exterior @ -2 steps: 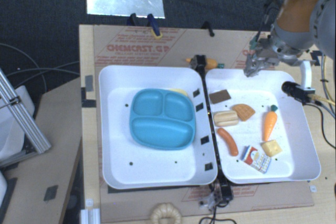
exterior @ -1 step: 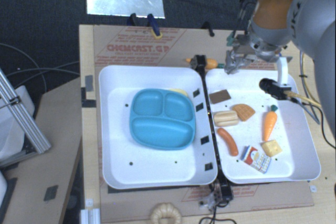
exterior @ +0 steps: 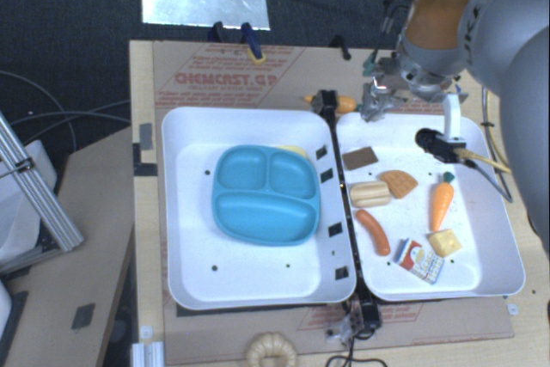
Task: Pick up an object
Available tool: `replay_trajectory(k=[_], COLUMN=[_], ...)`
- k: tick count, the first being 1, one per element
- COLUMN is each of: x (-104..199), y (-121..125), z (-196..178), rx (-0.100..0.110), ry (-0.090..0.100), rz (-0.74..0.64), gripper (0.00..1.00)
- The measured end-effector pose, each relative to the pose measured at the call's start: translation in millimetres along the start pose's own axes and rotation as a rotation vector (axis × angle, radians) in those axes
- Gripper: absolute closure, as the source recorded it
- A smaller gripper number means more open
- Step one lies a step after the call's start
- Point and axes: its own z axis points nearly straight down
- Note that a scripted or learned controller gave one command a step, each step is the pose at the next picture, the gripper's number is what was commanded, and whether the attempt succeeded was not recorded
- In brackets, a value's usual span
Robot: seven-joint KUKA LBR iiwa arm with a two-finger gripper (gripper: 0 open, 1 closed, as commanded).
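Gripper (exterior: 376,103) hovering at right bin's (exterior: 507,258) far rim, nothing visibly held; brown chocolate piece (exterior: 359,157) lying just nearer camera.

Bench (exterior: 103,211) bears brown board (exterior: 232,73), apparently cardboard, under two bins (exterior: 258,284).

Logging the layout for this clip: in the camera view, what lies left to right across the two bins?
Blue divided tray in the left bin → sausage → small printed packet → carrot. The bread roll, brown pieces and cheese wedge overlap these in x, so they are left out.
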Motion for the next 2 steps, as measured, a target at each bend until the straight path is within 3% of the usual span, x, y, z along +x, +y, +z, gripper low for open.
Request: replay_trajectory(k=[1,2], x=[-10.1,1.5], y=[1.9,-0.5], z=[-18.5,-19.3], rx=[-0.002,0.000], ry=[0.000,0.000], rz=[0.006,0.001], gripper=[1.00,1.00])
